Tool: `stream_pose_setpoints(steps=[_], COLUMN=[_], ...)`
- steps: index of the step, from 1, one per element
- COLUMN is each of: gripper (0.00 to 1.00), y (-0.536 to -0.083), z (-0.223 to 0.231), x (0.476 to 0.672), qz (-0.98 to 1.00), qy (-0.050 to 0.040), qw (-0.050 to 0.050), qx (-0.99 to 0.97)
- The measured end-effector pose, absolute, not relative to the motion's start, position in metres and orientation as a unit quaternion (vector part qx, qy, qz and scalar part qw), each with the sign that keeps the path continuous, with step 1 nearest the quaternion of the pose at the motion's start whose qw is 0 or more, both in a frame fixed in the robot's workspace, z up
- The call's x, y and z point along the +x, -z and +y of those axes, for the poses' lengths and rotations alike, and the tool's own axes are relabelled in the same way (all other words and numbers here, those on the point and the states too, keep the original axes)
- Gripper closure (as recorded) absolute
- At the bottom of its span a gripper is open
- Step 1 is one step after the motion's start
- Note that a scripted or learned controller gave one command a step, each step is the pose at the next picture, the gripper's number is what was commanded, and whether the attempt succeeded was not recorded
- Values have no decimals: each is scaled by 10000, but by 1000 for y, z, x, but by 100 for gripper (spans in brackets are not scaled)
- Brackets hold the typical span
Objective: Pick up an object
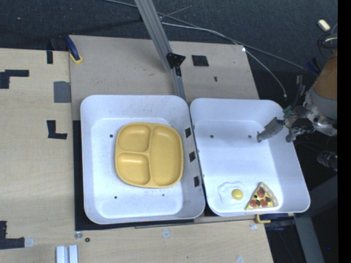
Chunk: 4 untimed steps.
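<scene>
Reaching in from the right, the arm [329,86] is mostly cut off by the picture's edge, its orange band just showing. The gripper [279,127] hangs over the right rim of the right bin [241,111]; one grey finger [269,129] slants into the bin, another short one sits beside it, apart, with nothing between them. A flat toy fried egg [233,193] and a toy pizza slice [262,196] lie side by side at the bin's near edge, well apart from the gripper. Most of that smooth white floor is open. A glossy yellow divided plate [149,155], rounded, with three sections, sits mid left bin [104,108].
</scene>
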<state>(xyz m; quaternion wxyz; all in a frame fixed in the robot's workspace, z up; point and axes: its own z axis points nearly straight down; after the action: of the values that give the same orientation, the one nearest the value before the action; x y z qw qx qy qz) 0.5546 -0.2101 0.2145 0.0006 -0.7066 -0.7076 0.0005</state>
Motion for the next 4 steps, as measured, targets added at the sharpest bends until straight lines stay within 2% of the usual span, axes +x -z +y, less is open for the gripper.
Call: stream_pose_setpoints(steps=[2, 3, 4], gripper=[0, 0, 100], y=[-109, -86, -98], z=[-214, -214, -214], x=[552, 553, 554], qz=[-7072, -7076, -7078], qy=[-23, -4, 5], qw=[27, -11, -40], qx=[-7070, -7066, -7064])
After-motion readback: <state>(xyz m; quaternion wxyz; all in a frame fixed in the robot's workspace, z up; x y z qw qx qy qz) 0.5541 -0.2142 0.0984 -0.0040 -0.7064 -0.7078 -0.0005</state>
